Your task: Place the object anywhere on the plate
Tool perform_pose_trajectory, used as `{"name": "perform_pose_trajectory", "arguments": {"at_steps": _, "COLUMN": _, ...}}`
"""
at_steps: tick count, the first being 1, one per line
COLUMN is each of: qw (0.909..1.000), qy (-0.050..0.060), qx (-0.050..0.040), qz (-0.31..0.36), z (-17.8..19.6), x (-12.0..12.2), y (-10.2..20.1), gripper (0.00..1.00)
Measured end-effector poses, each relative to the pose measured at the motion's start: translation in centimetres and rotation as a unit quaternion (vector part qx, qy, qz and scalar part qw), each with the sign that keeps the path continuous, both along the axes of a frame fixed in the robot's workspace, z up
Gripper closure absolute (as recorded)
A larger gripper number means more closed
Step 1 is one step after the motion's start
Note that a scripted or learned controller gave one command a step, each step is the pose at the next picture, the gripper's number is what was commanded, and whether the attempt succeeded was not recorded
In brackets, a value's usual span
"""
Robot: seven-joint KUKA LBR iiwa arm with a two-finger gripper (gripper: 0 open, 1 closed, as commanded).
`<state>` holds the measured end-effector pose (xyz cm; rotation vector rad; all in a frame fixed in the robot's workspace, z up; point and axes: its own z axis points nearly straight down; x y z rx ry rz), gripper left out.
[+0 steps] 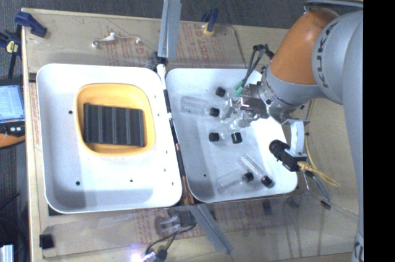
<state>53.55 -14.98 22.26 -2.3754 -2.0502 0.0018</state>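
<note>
**A:** The arm reaches in from the right, and the claw is low over the far half of the right bin.

**B:** Released or clenched?

**A:** Can't tell from up here, the wrist hides it.

**B:** Where are the vials?

**A:** All in that right bin. One clear vial lies on its side just left of the claw, its black cap towards the claw. A black piece sits a little farther back. Two more black pieces sit side by side just on the near side of the claw.

**B:** And the near right corner?

**A:** More vials there, lying flat and close together, dark caps showing.

**B:** The plate?

**A:** The yellow plate sits in the left bin, with a dark ridged slab lying across its middle. It's well apart from every vial. The bins stand side by side on the surface.
</note>
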Motion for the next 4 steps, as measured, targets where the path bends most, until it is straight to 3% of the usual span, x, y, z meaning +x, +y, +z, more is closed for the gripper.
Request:
{"name": "perform_pose_trajectory", "arguments": {"at_steps": 1, "qw": 0.9948, "qy": -0.001, "qx": -0.0009, "qz": 0.102, "z": 1.7, "x": 5.6, "y": 3.2, "gripper": 1.0}}
{"name": "perform_pose_trajectory", "arguments": {"at_steps": 2, "qw": 0.9895, "qy": -0.001, "qx": -0.0005, "qz": 0.145, "z": -0.9, "x": 8.2, "y": 8.2, "gripper": 1.0}}
{"name": "perform_pose_trajectory", "arguments": {"at_steps": 3, "qw": 0.977, "qy": 0.0, "qx": 0.0001, "qz": 0.213, "z": -3.1, "x": 8.4, "y": 12.6, "gripper": 1.0}}
{"name": "perform_pose_trajectory", "arguments": {"at_steps": 4, "qw": 0.977, "qy": 0.0, "qx": 0.0, "qz": 0.213, "z": -3.1, "x": 8.4, "y": 12.6, "gripper": 0.0}}
